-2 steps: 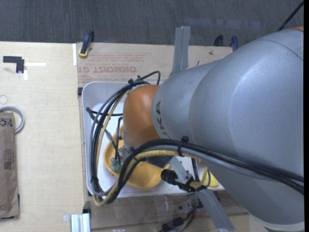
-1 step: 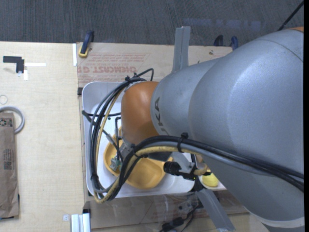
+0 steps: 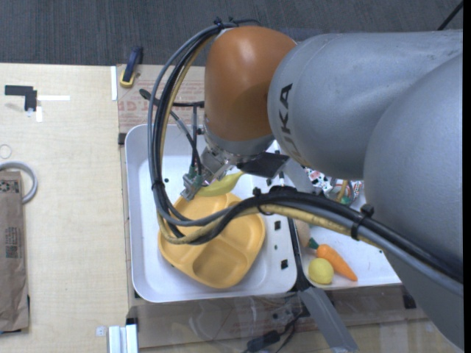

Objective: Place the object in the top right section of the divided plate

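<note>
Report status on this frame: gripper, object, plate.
Gripper low over the yellow divided plate, at its upper edge. Banana beside gripper, grasp unconfirmed. Cables draped across plate.

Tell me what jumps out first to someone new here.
The big grey arm with its orange band dominates the upper right. Under it, a yellow divided plate sits in the left white bin, while a carrot and lemon lie in the right bin.
</note>
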Robot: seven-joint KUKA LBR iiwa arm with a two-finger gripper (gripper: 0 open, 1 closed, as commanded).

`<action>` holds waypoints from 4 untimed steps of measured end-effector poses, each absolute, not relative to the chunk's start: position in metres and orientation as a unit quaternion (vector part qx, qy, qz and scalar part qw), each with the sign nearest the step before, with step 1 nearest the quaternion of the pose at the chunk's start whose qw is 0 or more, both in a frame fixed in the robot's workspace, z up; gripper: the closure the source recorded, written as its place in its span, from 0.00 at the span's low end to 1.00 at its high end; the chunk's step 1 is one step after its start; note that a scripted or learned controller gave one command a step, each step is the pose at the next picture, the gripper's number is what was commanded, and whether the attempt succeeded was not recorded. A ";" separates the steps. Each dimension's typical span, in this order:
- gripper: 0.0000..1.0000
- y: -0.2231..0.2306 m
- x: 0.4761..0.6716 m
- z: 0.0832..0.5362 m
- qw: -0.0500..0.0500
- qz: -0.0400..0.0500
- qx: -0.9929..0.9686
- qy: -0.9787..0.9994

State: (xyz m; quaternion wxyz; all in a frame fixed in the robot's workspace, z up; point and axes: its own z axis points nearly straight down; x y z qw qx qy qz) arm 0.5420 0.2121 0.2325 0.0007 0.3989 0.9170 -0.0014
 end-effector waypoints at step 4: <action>0.00 0.228 0.478 0.219 0.001 0.000 0.048 0.999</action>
